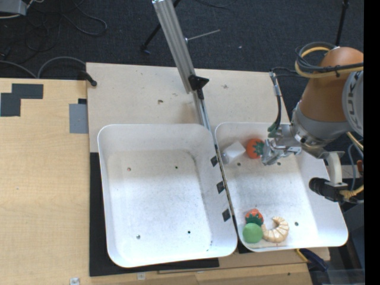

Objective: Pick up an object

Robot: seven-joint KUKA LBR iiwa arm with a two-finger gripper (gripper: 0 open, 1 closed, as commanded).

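I see a small round orange-red toy [255, 148] with green trim lying at the right bin's far end, beside a white block [233, 151].

In the right bin [309, 218], a ball [252, 233] lies left of a pastry [276, 230] at the front.

Right bin's [323, 227] middle floor lies open; toys crowd its near edge [266, 227], a white block [233, 151] its far-left corner.

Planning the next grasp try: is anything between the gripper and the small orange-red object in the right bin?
Nothing visible stands between them. The gripper sits right beside the small orange-red object near the far end of the right white bin. A small white block lies on the object's other side, away from the gripper.
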